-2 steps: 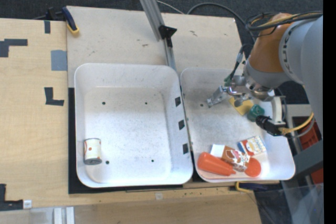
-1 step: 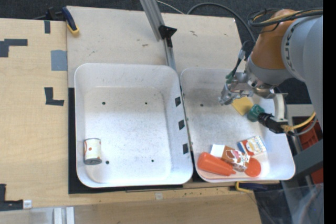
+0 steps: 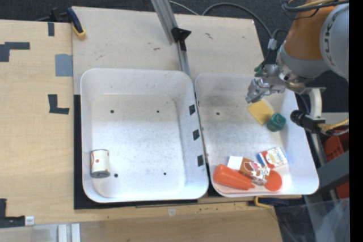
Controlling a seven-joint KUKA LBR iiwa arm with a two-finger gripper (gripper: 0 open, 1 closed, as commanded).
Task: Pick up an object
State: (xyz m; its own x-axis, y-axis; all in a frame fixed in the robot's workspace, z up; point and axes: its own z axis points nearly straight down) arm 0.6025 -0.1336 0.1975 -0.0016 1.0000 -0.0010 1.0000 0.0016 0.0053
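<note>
Hand (image 3: 256, 93) hangs in the right white bin (image 3: 227, 93), touching or just above the yellow foam block (image 3: 261, 111); can't tell how it's set or if it has anything. Risk as I see it: the small green round object (image 3: 276, 122) sits right beside the block, so an off-centre descent could shove it or skid the block. Right rim is close, open floor lies left; orange carrot-shaped toy (image 3: 232, 178) and packets crowd the near edge.

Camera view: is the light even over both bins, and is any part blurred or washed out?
Camera view: the light is soft and fairly even; the left bin looks bright, nearly washed out along its rim; the right bin is a little greyer; the tool above the yellow block is slightly blurred; the small can casts only a faint shadow.
</note>
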